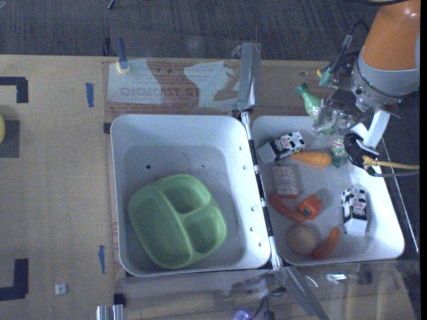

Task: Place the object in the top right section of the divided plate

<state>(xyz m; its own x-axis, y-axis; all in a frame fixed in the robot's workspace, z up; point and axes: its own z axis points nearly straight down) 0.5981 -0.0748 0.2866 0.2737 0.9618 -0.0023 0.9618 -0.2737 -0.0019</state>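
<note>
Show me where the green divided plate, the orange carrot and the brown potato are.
green divided plate [175, 220]: camera view, on its large left section.
orange carrot [311, 159]: camera view, on its middle.
brown potato [301, 239]: camera view, on its top.

Faint print, nothing legible

A brown cardboard sheet [175, 85] behind the bins carried large pale lettering under clear tape, too washed out to read. The cow-patterned cartons [288, 143] showed no readable label.
</note>
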